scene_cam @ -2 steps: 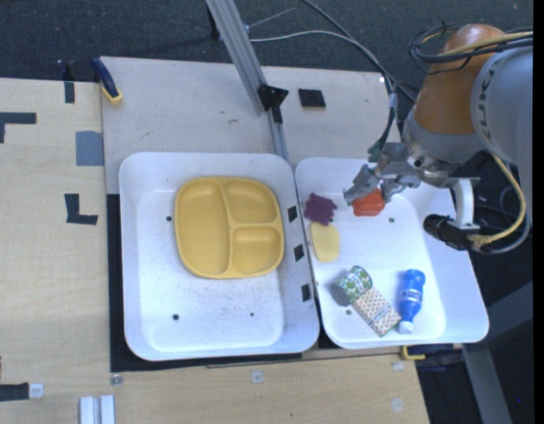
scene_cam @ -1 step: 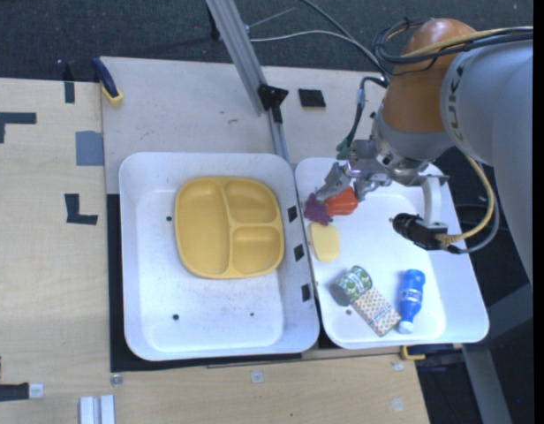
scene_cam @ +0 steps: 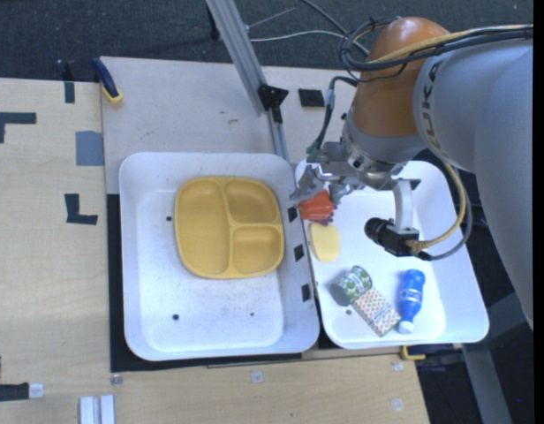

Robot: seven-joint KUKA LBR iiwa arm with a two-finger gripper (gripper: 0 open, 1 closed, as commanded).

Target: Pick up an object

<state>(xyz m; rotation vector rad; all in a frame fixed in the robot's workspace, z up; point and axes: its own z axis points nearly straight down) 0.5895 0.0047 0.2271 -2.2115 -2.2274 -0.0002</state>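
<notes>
Jaws of the gripper (scene_cam: 318, 193) sat closed around a small red-orange object (scene_cam: 317, 207), which showed between the metal fingers near the inner wall of the right bin (scene_cam: 462, 321). Whether the object had left the bin floor could not be told from above; it looked raised slightly, just over a pale yellow block (scene_cam: 325, 242) that lay flat below it.

The rest of the right bin's load lay untouched toward the near edge: a green-and-white packet (scene_cam: 354, 282), a patterned box (scene_cam: 375, 310) touching it, and a blue bottle (scene_cam: 410, 297) just beside them. In the left bin (scene_cam: 148, 325) a yellow divided plate (scene_cam: 229, 226) rested alone, well apart from the arm.

As a judgement, the grasp seemed made and the task was most of the way through. What remained was a clear lift, with the object kept firmly between the fingers and free of the bin wall.
</notes>
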